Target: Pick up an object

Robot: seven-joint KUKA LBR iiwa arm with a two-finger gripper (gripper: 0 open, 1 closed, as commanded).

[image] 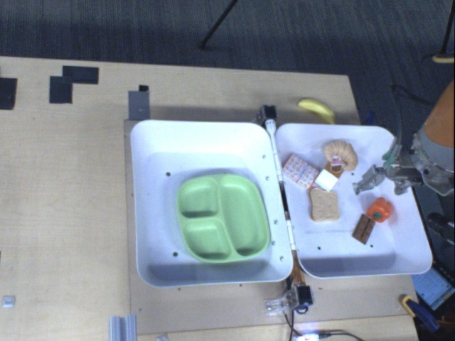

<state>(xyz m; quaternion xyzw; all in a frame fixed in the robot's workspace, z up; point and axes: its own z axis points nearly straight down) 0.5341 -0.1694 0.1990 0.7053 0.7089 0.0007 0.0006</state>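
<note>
The right bin holds several small items: a tan pastry, a pink checkered packet, a white cube, a slice of bread, an orange piece and a brown bar. My gripper hangs over the bin's right side, just above the orange piece and right of the pastry. Its fingers stand open with nothing between them.
The left bin carries a green divided plate. A yellow banana lies on the bench behind the right bin. A black rod runs along the seam between the bins. Cables lie at the front edge.
</note>
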